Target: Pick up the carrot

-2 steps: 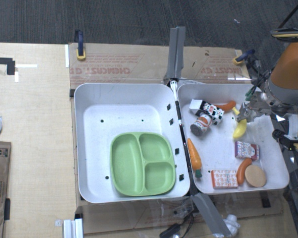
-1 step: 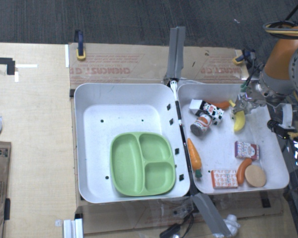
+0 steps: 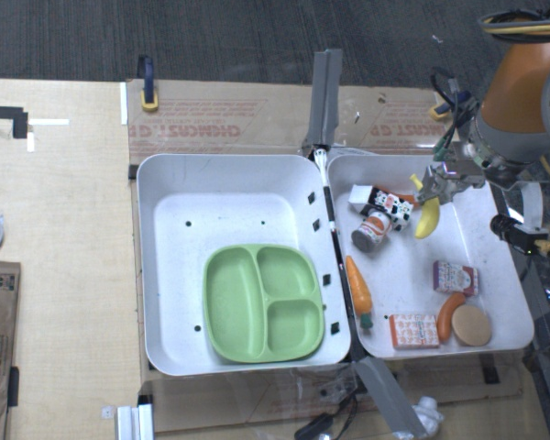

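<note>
The carrot (image 3: pixel 357 288) is orange with a small green tip. It lies along the left wall of the right bin (image 3: pixel 495 236), pointing toward the front. My gripper (image 3: pixel 436 187) hangs over the back of that bin, just above a yellow banana (image 3: pixel 427 219). It is well to the right of the carrot and farther back. Nothing shows between the gripper and the carrot but bin floor and a small can (image 3: pixel 371 231).
The right bin also holds a black-and-white toy (image 3: pixel 391 205), a pink carton (image 3: pixel 455 277), a sausage (image 3: pixel 449 314), a round tan bun (image 3: pixel 472 326) and a small red-and-white box (image 3: pixel 412 330). A green divided plate (image 3: pixel 264 302) lies in the left bin (image 3: pixel 165 246).
</note>
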Controlling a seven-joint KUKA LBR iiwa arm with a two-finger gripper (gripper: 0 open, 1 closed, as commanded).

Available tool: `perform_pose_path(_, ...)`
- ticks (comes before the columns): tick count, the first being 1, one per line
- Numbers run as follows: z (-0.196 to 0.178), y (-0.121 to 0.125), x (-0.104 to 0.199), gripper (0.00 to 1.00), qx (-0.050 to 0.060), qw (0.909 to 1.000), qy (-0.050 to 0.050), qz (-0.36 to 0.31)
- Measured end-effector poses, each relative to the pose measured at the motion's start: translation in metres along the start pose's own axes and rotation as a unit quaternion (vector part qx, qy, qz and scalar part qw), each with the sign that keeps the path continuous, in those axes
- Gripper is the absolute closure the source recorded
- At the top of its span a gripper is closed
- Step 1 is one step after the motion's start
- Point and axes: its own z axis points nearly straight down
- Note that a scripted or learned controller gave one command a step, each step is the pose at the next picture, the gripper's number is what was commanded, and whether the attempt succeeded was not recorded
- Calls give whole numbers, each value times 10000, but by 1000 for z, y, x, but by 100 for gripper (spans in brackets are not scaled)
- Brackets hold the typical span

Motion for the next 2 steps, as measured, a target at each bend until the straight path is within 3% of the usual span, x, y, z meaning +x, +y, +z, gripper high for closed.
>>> perform_pose_path(1,-25,-51,59,100,9,9992,3,406)
perform_pose_path(2,-41,-106,132,100,12,9997,-1,236)
